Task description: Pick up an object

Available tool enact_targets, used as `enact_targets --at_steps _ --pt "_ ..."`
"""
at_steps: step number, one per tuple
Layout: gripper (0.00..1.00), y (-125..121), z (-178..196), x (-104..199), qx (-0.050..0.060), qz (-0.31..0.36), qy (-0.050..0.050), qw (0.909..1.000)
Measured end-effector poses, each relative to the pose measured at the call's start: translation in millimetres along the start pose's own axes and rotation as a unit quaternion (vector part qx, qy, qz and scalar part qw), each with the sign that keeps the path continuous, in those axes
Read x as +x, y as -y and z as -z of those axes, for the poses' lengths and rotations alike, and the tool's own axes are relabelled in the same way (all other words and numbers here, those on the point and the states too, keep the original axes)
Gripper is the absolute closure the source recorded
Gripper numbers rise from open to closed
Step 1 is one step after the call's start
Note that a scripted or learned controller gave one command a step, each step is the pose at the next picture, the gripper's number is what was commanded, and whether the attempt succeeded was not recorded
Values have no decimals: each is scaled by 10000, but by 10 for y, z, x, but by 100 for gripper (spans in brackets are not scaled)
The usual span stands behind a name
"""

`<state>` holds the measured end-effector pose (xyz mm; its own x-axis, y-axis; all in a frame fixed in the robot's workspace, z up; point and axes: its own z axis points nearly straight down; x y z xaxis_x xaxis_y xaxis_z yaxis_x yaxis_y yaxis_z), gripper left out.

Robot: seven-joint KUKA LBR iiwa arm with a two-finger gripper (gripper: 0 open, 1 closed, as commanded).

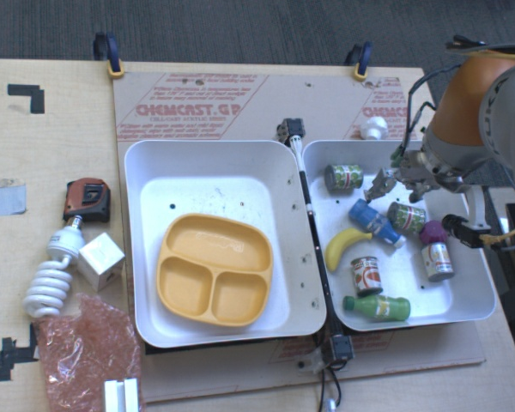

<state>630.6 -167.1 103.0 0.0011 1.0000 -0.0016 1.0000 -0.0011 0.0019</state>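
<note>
The right bin (472, 303) holds several small items: an upright green can (344, 177), a blue bottle (374, 221), a green can on its side (407, 217), a banana (345, 246), a red-and-white can (366, 275), a green bottle (376, 307), a purple object (433, 230) and a silver can (438, 262). My gripper (397, 187) hangs over the bin's upper middle, just above the blue bottle and the lying green can. Its fingers look spread, with nothing between them.
The left bin (146, 230) carries a yellow divided tray (215, 269). Left of the bins lie a tape measure (87, 200), a spiral bulb (53, 273), a white cube (101, 256) and a pink mesh bag (81, 350). A white cap (375, 129) sits behind the right bin.
</note>
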Motion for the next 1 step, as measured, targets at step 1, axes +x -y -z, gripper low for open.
enact_targets --at_steps 1 --pt "100 -6 103 -7 -8 -6 6 10000"
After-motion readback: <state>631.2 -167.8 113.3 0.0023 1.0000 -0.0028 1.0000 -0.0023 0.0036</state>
